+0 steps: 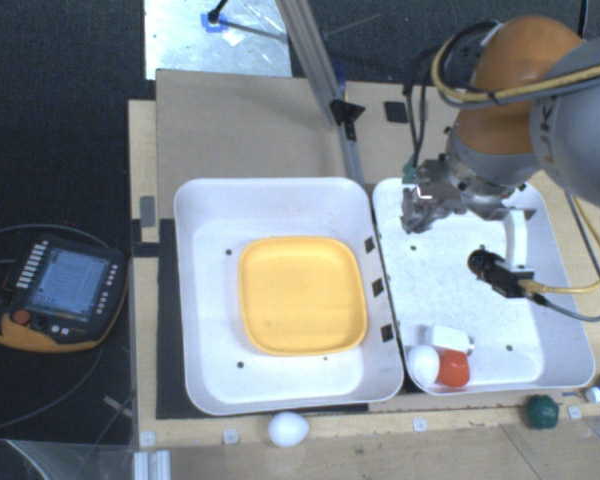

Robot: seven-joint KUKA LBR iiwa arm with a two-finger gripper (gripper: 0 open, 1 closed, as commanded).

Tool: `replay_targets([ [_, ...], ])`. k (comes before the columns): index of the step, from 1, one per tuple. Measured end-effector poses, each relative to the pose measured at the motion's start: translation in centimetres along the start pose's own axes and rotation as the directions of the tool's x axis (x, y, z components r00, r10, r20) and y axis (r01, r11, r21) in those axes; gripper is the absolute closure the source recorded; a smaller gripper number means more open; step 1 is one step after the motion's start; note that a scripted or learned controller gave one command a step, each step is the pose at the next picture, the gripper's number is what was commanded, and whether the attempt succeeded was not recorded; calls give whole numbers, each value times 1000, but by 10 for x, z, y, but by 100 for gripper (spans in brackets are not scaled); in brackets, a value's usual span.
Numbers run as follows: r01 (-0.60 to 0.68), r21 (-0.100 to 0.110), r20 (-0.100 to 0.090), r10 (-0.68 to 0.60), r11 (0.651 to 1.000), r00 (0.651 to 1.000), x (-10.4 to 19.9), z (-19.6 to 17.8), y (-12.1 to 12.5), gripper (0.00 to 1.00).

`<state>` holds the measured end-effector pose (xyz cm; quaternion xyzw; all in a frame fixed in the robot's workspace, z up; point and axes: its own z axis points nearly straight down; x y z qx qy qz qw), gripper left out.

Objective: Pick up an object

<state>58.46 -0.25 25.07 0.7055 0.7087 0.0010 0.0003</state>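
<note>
Two white bins (pixel 195 268) sit on a brown bench, and the gripper (pixel 417 211) hangs over the right one, its grip impossible to tell, while the red-and-white toy (pixel 442 360) waits unpicked well below it.

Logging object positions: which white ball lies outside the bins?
The ball on the bench below the left bin; the other ball sits inside the right bin.

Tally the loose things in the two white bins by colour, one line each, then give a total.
Yellow: 1, the plate in the left bin
White: 2, an egg-like ball and a small block in the right bin
Orange-red: 1, a small object beside them
Total: 4
</note>
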Motion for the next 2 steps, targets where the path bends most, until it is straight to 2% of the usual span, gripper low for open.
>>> replay_targets([
  [1,0,1,0,0,1000,1000,50,-4,9,100],
  [2,-1,2,0,1,1000,1000,94,8,17,100],
])
